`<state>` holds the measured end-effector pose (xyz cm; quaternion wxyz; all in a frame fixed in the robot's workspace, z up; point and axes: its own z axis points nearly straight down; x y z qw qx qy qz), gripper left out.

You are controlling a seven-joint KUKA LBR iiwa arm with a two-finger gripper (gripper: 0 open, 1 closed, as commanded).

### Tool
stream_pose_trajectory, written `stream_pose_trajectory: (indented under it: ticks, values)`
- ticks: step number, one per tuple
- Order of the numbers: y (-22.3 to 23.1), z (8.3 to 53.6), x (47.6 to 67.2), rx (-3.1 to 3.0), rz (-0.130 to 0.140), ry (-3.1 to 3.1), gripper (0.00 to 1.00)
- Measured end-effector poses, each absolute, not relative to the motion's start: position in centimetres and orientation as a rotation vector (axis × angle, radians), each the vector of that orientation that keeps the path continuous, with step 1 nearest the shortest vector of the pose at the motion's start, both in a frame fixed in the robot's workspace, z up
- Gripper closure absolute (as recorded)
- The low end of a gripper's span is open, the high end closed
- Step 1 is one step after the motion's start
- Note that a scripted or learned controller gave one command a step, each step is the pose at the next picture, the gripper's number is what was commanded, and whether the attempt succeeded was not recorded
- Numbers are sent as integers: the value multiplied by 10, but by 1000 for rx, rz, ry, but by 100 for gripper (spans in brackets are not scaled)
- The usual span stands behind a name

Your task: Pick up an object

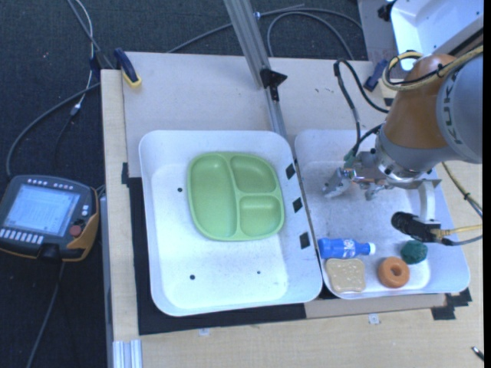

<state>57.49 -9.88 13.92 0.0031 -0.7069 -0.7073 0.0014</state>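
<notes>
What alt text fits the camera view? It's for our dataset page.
A robot arm's claw hovers over the right bin, above a blue bottle, toast, donut and green ball. A green divided plate lies in the left bin.

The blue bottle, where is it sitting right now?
The blue bottle lies on its side in the right bin, near its front edge, just above the toast slice and left of the donut.
</notes>
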Motion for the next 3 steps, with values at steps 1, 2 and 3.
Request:
stream_pose_trajectory:
  ticks: [1,2,3]
  values:
    - [-98,86,574,-2217,4,-2218,0]
    - [-98,101,576,-2222,-3,-2220,100]
    - [-94,163,573,-2222,-5,-2225,100]
